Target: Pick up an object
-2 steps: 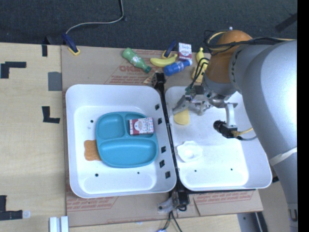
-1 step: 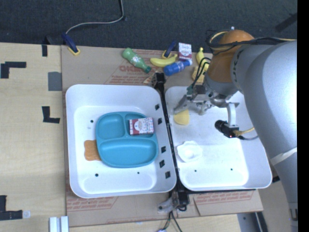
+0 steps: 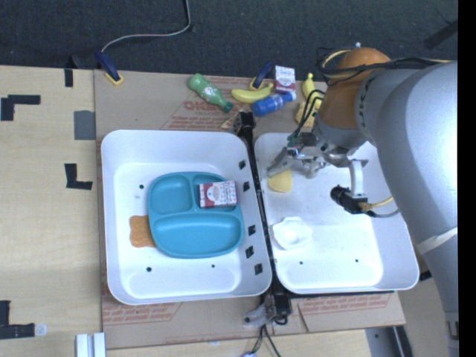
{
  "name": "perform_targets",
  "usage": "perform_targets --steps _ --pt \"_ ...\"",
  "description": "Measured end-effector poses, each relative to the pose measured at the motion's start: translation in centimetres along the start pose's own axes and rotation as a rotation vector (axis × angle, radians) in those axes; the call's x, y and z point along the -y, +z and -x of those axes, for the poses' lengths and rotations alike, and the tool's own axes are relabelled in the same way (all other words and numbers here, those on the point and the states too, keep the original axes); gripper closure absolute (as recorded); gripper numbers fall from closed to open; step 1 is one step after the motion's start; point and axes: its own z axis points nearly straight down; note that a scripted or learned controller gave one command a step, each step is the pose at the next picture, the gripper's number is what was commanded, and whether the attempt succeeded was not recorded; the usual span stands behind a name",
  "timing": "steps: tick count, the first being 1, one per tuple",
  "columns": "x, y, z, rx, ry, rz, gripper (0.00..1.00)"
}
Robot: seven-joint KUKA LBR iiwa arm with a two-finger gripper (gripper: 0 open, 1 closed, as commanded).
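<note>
The gripper (image 3: 286,162) hangs low in the right bin (image 3: 387,274), fingers slightly parted, nothing between them; a yellow piece (image 3: 280,182) lies just below its tips, near the bin's left wall

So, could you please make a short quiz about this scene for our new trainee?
1. True or false: the red and white box lies on the blue tray.
2. Which bin holds the yellow piece: A the left bin, B the right bin?
3. What fruit lies on the cardboard behind the bins?

Key: 1 true. 2 B. 3 a banana.
</note>
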Motion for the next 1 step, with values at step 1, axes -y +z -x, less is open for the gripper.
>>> perform_targets --steps 1 --pt "1.47 -0.02 -0.47 0.0 0.001 0.0 0.0"
